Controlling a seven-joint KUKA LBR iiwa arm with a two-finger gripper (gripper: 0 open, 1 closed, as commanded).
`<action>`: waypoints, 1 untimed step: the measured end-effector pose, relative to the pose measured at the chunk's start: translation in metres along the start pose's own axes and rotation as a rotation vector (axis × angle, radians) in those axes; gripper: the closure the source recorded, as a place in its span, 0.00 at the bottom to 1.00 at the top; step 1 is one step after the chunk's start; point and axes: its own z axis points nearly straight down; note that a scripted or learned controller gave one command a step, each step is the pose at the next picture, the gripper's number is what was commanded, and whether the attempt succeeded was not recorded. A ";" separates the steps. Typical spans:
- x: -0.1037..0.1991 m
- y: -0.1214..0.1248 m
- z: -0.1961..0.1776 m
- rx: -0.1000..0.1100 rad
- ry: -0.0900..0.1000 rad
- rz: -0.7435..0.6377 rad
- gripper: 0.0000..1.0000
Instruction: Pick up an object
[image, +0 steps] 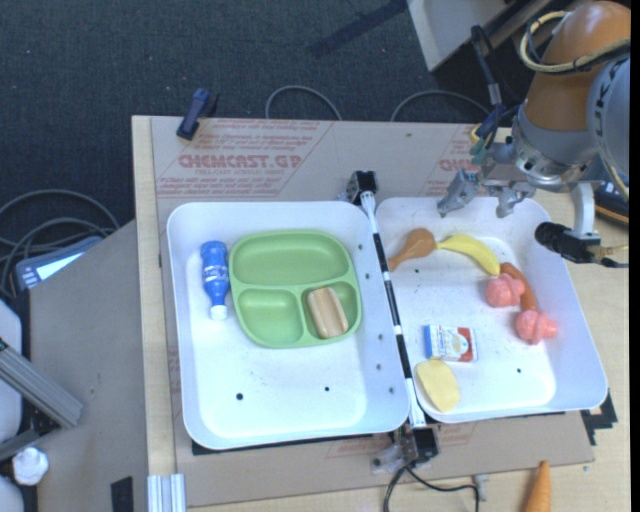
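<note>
Gripper sits over the back edge of the right bin, fingers pointing down. Jaws spread apart, one finger at left, one at right, with bare bin floor visible between them. Nothing held.

Right bin contents: banana just in front of the jaws, curved, lying flat; not touching either finger. Drumstick touching the banana's left end, lying to the left of the jaws. Carrot and two pink lumps to the front right. Small carton near bin centre. Yellow lemon-like piece at the front left corner.

Left bin: green divided tray with a bread roll in its lower right compartment. Blue bottle lying just left of the tray, cap toward the front.
</note>
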 end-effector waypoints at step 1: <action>-0.045 -0.012 0.087 0.003 0.001 0.000 0.00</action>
